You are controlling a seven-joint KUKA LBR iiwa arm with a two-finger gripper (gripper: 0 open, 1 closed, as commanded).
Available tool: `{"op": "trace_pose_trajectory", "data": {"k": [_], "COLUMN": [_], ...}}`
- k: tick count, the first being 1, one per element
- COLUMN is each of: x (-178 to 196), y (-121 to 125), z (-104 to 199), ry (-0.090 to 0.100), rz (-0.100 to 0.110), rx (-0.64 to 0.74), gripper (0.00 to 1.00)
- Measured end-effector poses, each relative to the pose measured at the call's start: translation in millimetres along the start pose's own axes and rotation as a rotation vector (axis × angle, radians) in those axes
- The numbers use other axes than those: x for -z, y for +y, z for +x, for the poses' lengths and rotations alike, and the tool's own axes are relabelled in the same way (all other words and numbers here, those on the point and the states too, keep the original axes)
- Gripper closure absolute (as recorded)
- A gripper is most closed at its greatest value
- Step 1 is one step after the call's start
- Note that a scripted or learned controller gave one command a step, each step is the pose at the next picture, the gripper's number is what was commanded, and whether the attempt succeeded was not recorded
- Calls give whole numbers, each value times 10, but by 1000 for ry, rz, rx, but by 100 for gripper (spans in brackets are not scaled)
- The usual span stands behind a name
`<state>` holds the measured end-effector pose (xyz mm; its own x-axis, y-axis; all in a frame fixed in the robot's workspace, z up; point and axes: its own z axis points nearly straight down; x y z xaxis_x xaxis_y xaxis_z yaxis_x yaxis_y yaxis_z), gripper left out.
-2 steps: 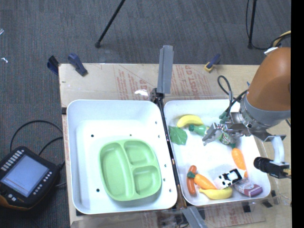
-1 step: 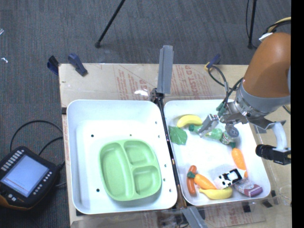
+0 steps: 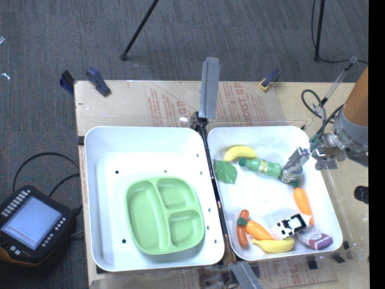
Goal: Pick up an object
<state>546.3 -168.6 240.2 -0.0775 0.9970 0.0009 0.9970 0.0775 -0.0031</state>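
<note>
Reached in from the worktop's right edge: grey arm (image 3: 352, 122) with orange band, jaws (image 3: 293, 168) low over the right bin (image 3: 274, 134), tips at the right end of a green bottle (image 3: 263, 167). Could not tell how far the jaws stood open, nor whether anything sat between them; tips seemed touching or just beside the bottle's end. Bottle lay on its side in the bin's far half, slanting from centre toward the right wall. Just behind its left end, a banana (image 3: 239, 153); at the bin's left wall, a flat green leaf-like piece (image 3: 225, 171) just beside the bottle's left end. Near the right wall, below the jaws, an orange carrot (image 3: 302, 201). Toward the bin's near edge, clustered: a red-orange piece (image 3: 242, 233) and a second carrot (image 3: 260, 229) touching each other, a second banana (image 3: 274, 245) along the near wall, a black-and-white toy (image 3: 291, 224) just above it, and a pink packet (image 3: 314, 240) in the near right corner. In the left bin (image 3: 105, 146), a green divided tray (image 3: 165, 214), lying flat toward the near right part. On the worktop's far edge, a blue clamp (image 3: 98, 81) at the left and a yellow-and-blue clamp (image 3: 268, 80) at the right; an upright grey post (image 3: 209, 89) between the bins at the far side. On the floor off the left edge, a pendant (image 3: 31, 223) with a lit screen.
</note>
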Motion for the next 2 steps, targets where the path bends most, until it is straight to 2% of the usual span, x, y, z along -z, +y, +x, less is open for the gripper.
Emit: {"op": "trace_pose_trajectory", "data": {"k": [1,2], "x": [-1150,-1232], "y": [-260,-704], "z": [-427,-276], "ry": [3,0], "rz": [2,-8], "rx": [-154,98], "gripper": [0,0]}}
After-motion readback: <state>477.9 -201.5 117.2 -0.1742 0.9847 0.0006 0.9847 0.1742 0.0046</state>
